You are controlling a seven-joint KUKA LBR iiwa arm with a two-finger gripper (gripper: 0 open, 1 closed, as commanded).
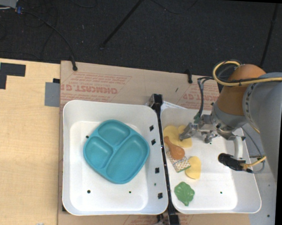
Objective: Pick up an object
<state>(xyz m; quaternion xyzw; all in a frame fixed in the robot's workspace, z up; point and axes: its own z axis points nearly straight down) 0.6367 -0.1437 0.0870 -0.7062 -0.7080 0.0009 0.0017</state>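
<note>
The gripper (193, 131) is hanging low over the right bin (243, 201), its fingers (185, 133) standing apart with nothing between them. Just beside them, an orange-brown drumstick-shaped object (174, 148) is lying on a pale yellow piece (174, 134), its long axis running from upper left to lower right. A patterned square (180, 164), a yellow piece (193, 168) and a green object (184, 192) are lying nearby. A teal divided plate (116, 150) is sitting in the left bin (72, 196). Cardboard (109, 86) is covering the surface (17, 154); dark floor lies behind.
</note>
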